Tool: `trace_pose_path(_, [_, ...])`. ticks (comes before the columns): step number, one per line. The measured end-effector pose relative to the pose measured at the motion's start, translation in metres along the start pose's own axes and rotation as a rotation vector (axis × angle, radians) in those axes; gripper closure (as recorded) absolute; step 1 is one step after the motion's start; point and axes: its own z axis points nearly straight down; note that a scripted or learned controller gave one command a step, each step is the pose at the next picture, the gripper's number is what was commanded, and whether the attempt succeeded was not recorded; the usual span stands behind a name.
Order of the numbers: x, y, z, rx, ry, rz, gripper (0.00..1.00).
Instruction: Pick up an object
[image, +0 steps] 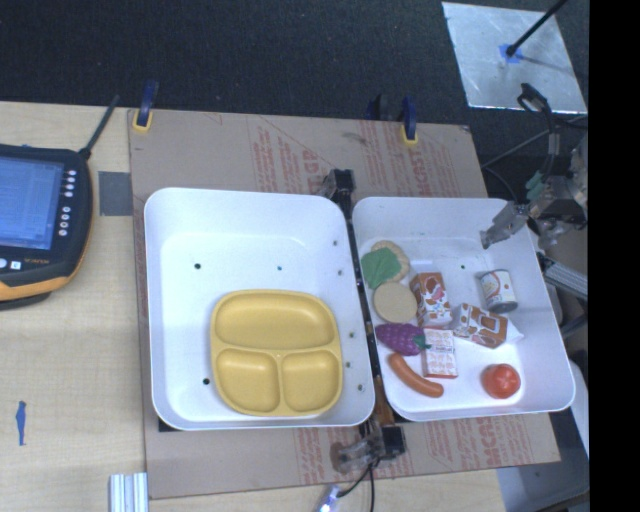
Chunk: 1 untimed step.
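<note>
Brown cardboard (300, 160) covers the wooden bench (60, 380), and on it two shallow white bins stand side by side, touching along their inner walls. Beyond the bench the floor is dark.

At the right edge the grey robot arm (560, 205) reaches in only a little. Its gripper (497, 232) hangs over the far right corner of the right white bin (450, 215), slanted down toward the left. It is blurred there, so one cannot tell if the fingers are spread or pressed together, and nothing is seen between them.

The left white bin (180, 230) holds one yellow plastic plate with three compartments (277, 352). The right bin holds nine small toy foods: one green round cookie (381, 267), one beige round cookie (394, 301), one purple bunch of grapes (398, 338), one orange sausage (414, 376), one red tomato (501, 380), one small metal can (496, 290), and three small printed cartons (439, 352). All lie on the bin floor, apart from the gripper.

One orange and black handheld tablet (35, 220) rests on the bench at the left.
</note>
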Motion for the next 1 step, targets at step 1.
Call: trace_pose_path(1, [0.0563,0.0511,0.1151,0.003,0.001,-0.001,0.00])
